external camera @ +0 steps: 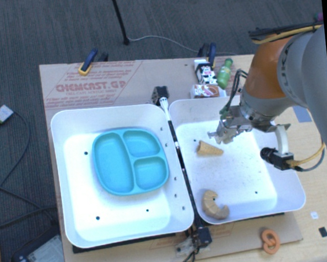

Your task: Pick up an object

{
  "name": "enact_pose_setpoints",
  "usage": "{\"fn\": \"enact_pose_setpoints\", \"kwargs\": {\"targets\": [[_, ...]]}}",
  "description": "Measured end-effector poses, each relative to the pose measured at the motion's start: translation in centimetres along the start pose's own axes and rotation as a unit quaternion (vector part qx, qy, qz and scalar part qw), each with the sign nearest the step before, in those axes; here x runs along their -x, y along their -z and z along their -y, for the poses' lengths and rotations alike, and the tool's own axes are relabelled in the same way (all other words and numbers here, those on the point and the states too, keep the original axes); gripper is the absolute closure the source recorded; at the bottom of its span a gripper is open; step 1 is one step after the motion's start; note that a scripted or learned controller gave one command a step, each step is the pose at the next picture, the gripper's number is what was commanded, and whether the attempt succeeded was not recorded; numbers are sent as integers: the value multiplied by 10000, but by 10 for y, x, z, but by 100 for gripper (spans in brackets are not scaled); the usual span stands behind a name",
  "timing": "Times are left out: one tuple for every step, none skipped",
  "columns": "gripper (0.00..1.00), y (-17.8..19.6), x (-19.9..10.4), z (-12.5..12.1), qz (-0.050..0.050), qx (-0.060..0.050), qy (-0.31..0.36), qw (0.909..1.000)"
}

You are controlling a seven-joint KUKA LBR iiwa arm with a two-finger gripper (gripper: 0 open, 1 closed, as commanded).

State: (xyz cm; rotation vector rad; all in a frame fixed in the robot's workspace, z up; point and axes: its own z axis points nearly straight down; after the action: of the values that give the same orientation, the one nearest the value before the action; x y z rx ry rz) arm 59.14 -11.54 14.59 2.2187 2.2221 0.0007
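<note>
Here, nearest the camera, a small orange ring [270,240] lies on the brown board outside the bins, out of my way. Just inside the right bin [287,199], a curved tan piece like a croissant [213,205] rests against the front-left corner, hard to get at because the wall crowds it. Farther in, a tan cone-shaped wedge [209,149] lies flat on the open floor, pointed end toward the bin's middle, with free space all round; I judge it the easier pick. My pincer [226,132] hangs just beside its upper right, apart from it, and I cannot tell how it is set. I hold nothing. In the left bin [70,128] sits a blue divided plate [130,161], probably too broad and flat for me. Beyond the bins, on the worktop, a green bottle [224,73] and a small carton [206,81] stand at the back edge.
</note>
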Motion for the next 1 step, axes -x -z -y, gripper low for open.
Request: {"fn": "enact_pose_setpoints", "kwargs": {"targets": [[100,31,3,47,5,-11,-9,10000]]}}
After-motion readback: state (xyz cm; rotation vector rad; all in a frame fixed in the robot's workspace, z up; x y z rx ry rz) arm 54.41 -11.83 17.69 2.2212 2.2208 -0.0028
